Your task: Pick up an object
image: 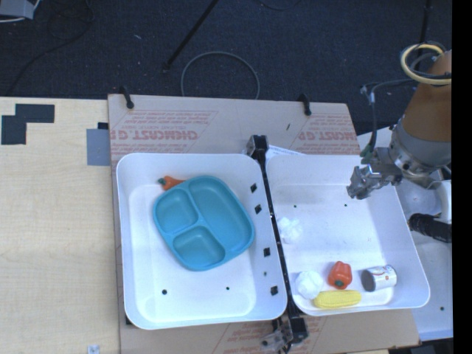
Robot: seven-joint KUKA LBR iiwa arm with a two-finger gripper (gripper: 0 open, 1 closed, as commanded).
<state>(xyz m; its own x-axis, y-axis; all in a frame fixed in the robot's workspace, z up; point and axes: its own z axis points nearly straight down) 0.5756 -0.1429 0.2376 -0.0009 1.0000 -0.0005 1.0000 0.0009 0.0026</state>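
Gripper [359, 183] sits at the upper right edge of the right bin [413, 231], well apart from every candidate. Fingers state: cannot tell at this resolution, nothing visibly held.

Targets bunch in the bin's near corner: red pepper [340, 273], corn cob [338, 299], small can [380, 277], white lump [308, 281], with another white piece [289, 229] near the divider.

Risks, as judgement:
- items touch or nearly touch, so closing on one likely nudges its neighbours
- can probably rolls
- the bin wall crowds the approach to the corn

Blue tray [203, 222] in the left bin [140, 286] looks too broad to grip.
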